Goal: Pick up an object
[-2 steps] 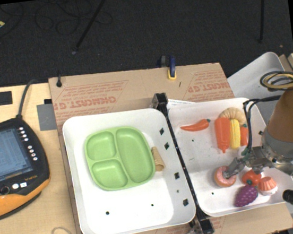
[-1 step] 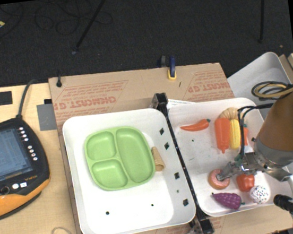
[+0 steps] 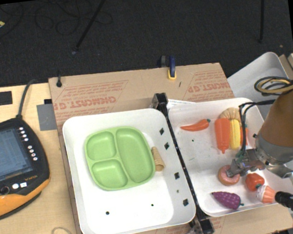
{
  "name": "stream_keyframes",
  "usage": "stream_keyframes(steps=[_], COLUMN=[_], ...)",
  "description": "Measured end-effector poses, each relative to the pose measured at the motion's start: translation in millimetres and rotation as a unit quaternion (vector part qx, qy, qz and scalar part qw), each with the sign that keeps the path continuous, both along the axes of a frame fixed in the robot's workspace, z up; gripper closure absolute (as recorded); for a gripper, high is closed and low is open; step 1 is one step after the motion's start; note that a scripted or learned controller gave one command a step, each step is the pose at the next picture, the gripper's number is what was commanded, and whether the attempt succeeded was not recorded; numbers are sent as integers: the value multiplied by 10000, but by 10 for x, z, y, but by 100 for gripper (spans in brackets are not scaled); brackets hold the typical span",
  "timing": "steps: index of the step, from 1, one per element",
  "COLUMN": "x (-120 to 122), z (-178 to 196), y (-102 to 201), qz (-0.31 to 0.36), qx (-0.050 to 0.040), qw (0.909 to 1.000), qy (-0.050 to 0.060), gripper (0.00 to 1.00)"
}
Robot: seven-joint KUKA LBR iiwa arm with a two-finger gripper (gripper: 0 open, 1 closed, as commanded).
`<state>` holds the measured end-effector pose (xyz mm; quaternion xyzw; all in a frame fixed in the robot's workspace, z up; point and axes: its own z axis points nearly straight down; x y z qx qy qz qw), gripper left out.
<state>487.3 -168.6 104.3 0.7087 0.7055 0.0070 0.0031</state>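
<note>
The right bin (image 3: 197, 158) holds toy food: a red chili pepper (image 3: 195, 126), an orange carrot (image 3: 222, 134), a yellow corn cob (image 3: 234, 131), a pink donut-like piece (image 3: 228, 175), a red tomato (image 3: 254, 180), a purple grape bunch (image 3: 227, 199) and a small orange-and-white piece (image 3: 266, 194). My gripper (image 3: 242, 163) is low over the bin's right side, its tip at the pink piece's right edge, just left of the tomato. Its fingers are too dark and small to read.
The left bin (image 3: 89, 212) carries a green divided plate (image 3: 119, 158) with a tan cone-shaped toy (image 3: 157, 158) at its right rim. A black divider (image 3: 177, 163) runs between the bins. A teach pendant (image 3: 8, 166) lies on the bench at far left.
</note>
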Motion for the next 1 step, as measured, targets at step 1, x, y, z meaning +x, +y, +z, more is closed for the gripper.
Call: stream_keyframes(steps=[1], x=[-3], z=[418], y=[11], qz=[18], qx=[-27], qw=[10000], qy=[74], gripper=[100])
